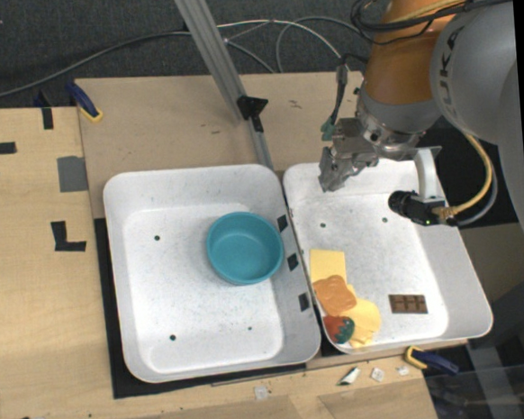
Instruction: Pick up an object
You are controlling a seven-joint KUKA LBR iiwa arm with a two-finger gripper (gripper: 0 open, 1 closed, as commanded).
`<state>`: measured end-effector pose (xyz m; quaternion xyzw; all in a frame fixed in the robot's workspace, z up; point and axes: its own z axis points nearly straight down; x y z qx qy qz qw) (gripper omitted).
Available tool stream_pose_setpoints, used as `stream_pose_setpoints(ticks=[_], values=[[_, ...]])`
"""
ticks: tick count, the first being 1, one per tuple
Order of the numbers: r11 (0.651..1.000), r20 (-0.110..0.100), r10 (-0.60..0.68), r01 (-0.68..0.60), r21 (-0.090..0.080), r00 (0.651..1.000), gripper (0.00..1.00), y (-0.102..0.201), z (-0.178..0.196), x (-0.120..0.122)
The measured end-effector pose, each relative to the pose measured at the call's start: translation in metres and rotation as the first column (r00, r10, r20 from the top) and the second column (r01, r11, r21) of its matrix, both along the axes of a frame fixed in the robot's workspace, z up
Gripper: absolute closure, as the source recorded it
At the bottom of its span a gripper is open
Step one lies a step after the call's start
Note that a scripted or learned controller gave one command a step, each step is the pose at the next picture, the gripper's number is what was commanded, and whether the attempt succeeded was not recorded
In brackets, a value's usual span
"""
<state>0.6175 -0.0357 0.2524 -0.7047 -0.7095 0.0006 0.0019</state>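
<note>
Starting left: table with black tape marks, then left bin holding a teal bowl, upright, near the bin's right half. Right bin carries the candidates: yellow flat piece, orange piece overlapping it just below, another yellow bit and a small red-green thing at the front-left corner, maybe toy food, too small to tell. Brown chocolate-looking tile sits apart, front-right. End effector hangs over the back-left corner of the right bin, nothing visible between the fingers; whether they're spread or closed, cannot tell from this angle. Key relation: the yellow-orange cluster lies toward the near edge of the bin from the end effector, almost straight down in the view and well apart; its long axis runs roughly back-to-front along the bin's left wall. Next move likely needs travel forward along that wall, then descent. No pick yet, judging by layout.
</note>
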Motion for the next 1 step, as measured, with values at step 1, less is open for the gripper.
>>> stream_pose_setpoints(ticks=[1], values=[[1.000, -0.001, -0.001, 0.001, 0.000, 1.000, 1.00, 0.0554, -0.0165, -0.0205]])
